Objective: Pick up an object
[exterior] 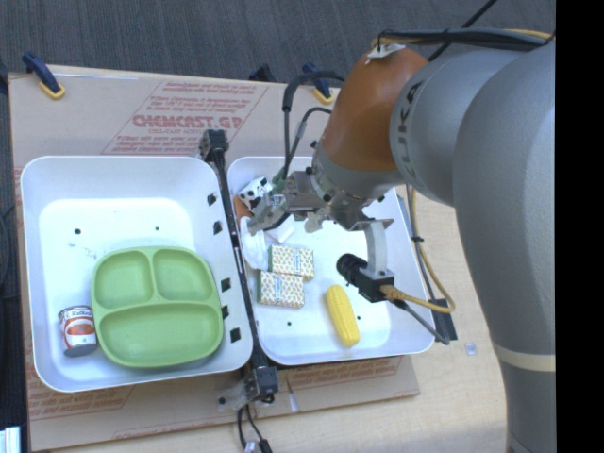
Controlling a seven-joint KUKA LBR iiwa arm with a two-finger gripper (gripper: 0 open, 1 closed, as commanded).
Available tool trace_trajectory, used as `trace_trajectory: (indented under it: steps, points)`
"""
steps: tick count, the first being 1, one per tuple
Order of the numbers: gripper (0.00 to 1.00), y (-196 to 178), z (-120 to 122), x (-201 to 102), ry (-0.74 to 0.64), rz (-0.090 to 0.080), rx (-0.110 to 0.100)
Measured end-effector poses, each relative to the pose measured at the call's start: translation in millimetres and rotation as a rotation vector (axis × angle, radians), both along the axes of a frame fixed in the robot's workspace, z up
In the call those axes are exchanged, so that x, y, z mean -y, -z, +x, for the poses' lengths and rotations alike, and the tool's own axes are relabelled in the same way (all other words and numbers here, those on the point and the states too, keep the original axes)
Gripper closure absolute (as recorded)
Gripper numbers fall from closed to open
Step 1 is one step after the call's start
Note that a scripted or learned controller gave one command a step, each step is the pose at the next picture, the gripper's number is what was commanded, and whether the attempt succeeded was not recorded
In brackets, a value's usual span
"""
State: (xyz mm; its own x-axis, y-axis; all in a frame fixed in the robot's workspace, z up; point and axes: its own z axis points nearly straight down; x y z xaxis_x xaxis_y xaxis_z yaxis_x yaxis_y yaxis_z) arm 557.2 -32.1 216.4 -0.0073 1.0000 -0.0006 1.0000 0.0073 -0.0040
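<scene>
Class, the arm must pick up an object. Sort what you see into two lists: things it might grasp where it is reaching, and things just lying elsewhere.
Job in hand, right bin:
gripper
corn cob
patterned packets

Lying about, left bin:
green divided plate
small can

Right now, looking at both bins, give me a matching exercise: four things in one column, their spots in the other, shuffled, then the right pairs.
Things:
1. green divided plate
2. small can
3. yellow corn cob
4. two patterned packets

Places:
A. right bin, near its front edge
B. left bin, front left corner
C. right bin, beside the divider between the bins
D. left bin, filling most of its floor

Pairs: 1-D, 2-B, 3-A, 4-C
</scene>
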Motion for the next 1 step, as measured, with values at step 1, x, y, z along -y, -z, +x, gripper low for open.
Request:
trace_trajectory:
  steps: [1]
  points:
    - [0.00,0.0,0.0,0.0,0.000,0.000,0.000]
